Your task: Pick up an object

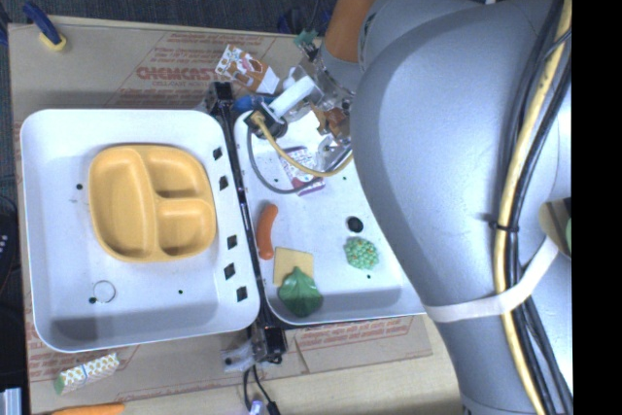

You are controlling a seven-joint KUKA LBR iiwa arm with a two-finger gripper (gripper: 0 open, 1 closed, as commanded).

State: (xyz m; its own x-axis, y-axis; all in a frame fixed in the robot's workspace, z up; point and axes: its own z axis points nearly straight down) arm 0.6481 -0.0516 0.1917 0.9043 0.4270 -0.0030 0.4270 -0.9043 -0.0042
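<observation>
The right bin (384, 292) holds several small items. An orange sausage-shaped piece (266, 230) lies by its left wall. A yellow square slab (293, 263) sits just below it, with a green leafy lump (298, 293) at the front edge. A bumpy green ball (362, 254) and a small black piece (355, 225) lie to the right. My gripper (326, 136) hangs low over the far part of this bin, above a printed card (296, 160), apart from the food pieces. The arm's grey body hides the bin's right half.
In the left bin (49, 209) sits a yellow divided tray (153, 202), with a small ring (104, 292) near the front. A black divider (236, 199) runs between the bins. A snack packet (238, 65) lies on the cardboard behind them, and a yellow cable (277, 155) loops below the wrist.
</observation>
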